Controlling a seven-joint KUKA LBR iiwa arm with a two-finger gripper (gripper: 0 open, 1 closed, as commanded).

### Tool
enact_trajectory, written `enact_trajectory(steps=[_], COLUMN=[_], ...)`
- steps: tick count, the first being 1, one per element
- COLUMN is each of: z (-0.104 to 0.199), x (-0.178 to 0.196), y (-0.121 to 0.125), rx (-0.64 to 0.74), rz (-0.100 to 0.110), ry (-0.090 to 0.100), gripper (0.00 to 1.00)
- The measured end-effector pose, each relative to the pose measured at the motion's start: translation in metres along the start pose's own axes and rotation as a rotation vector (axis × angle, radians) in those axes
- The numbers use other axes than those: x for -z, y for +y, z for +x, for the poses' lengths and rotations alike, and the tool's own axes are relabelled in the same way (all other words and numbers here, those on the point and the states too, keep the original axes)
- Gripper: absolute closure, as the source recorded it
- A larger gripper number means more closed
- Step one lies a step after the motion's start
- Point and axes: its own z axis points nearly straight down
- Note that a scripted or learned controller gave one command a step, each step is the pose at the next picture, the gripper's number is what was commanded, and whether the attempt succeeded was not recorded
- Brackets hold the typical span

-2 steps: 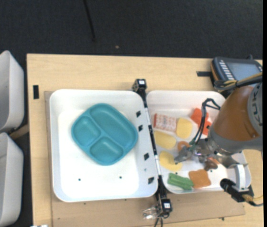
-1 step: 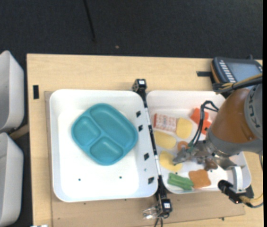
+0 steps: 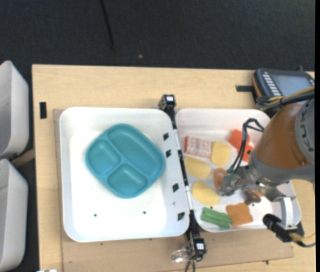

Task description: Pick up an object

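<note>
Teal divided plate (image 3: 126,160) in left bin (image 3: 69,208)

Bench top (image 3: 120,86): pale wood-grain finish, matt and smooth. Both white bins (image 3: 69,174): smooth plastic with a slight sheen. Turquoise divided plate (image 3: 126,159): smooth plastic, satin finish. Small items in the right bin (image 3: 205,120), including a green piece (image 3: 216,217) and a yellow piece (image 3: 205,194): plastic in appearance, smooth. Arm (image 3: 284,146): orange band with a soft gloss, grey parts matt. Floor (image 3: 148,21): dark, rough, carpet-like.
</note>
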Motion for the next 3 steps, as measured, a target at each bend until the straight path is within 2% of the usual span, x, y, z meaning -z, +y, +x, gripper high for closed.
enact_trajectory(steps=[1, 3], z=[-0.007, -0.002], x=[0.046, 0.132], y=[0.007, 0.008], rx=[0.010, 0.012], rz=[-0.002, -0.002], ry=[-0.001, -0.001], gripper=[1.00, 1.00])
